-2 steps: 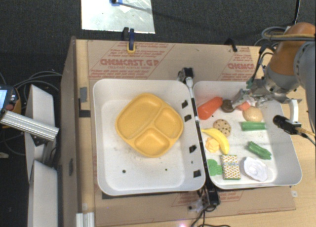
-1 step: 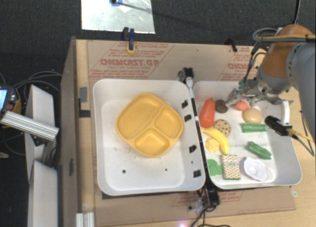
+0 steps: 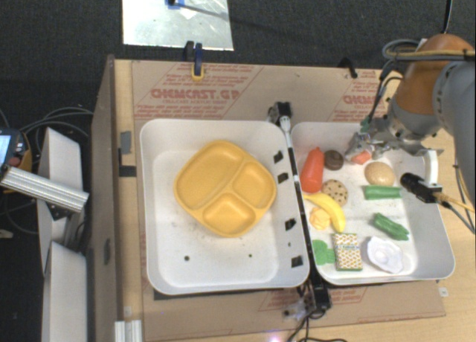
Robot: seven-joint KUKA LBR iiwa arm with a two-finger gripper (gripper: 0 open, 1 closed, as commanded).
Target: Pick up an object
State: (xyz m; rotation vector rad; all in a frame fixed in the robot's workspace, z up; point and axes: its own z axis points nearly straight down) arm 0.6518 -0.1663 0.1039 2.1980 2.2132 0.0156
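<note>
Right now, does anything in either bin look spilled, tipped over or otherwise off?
Nothing stands out. The yellow plate lies flat but turned at an angle in the left bin. The right bin holds toy food, a banana and a cookie among it, loosely scattered, none spilled over the rim.

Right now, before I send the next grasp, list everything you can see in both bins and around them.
Divided plate: 1, yellow, left bin.
Pepper-shaped toy: 1, red-orange, right bin, by the divider.
Round item: 1, dark brown, beside the pepper.
Cookie: 1, tan with dark chips, right bin's middle.
Banana: 1, yellow, below the cookie.
Egg-like item: 1, beige, right bin.
Green pieces: 3, two at right, one at the near edge.
Patterned box: 1, near edge.
White lump: 1, near right corner.
Small orange item: 1, under the gripper.
Arm: 1, grey and orange, from the right.
Gripper: 1, over the right bin's far side.
</note>
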